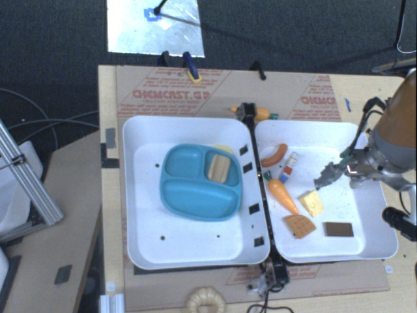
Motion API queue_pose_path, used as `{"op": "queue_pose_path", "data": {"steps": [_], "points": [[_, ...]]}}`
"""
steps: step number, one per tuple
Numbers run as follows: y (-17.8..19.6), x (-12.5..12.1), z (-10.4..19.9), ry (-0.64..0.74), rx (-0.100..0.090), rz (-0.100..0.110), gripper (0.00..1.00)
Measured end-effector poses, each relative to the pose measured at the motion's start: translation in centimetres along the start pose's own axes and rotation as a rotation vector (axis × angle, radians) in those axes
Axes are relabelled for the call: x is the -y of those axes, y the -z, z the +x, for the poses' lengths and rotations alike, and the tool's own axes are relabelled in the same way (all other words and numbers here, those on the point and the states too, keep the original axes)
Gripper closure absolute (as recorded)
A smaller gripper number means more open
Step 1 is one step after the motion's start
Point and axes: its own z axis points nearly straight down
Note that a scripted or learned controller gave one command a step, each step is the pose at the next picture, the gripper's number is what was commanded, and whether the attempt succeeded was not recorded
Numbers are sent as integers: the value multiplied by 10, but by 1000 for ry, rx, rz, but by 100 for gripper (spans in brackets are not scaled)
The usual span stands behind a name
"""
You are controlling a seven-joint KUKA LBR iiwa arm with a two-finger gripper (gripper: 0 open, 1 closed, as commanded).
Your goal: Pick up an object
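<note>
Lower edge of frame: a pale ring-shaped item (207, 299) on the worktop (78, 175), just outside the bins. Right bin (365, 240), lower part: a brown rectangular block (338, 229) nearest the rim, a tan waffle-textured square (299, 225) to its left, apart from it. Above those, a yellow cheese wedge (313, 203), and just left of it an orange carrot (283, 195) lying at a slant. Further up, a small white tube with red and blue marking (288, 166), then a reddish sausage (273, 154) curving toward the divider. Hand (324, 178) sits low over the right bin's middle, above and right of the cheese wedge, near it; nothing seen between the fingers, and whether they are spread or closed cannot be told. Arm (397, 132) comes in from the right edge. Left bin (140, 175): a blue divided plate (195, 188) at centre, a tan block (219, 168) in its upper right compartment. Beyond the bins, a yellow-orange item (260, 114) at the divider's far end, then a silvery sheet (153, 18) at upper left.
</note>
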Motion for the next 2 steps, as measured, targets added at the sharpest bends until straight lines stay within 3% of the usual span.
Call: {"op": "queue_pose_path", "data": {"steps": [2], "points": [[-122, 4, -3, -1, -1, 2, 0]]}}
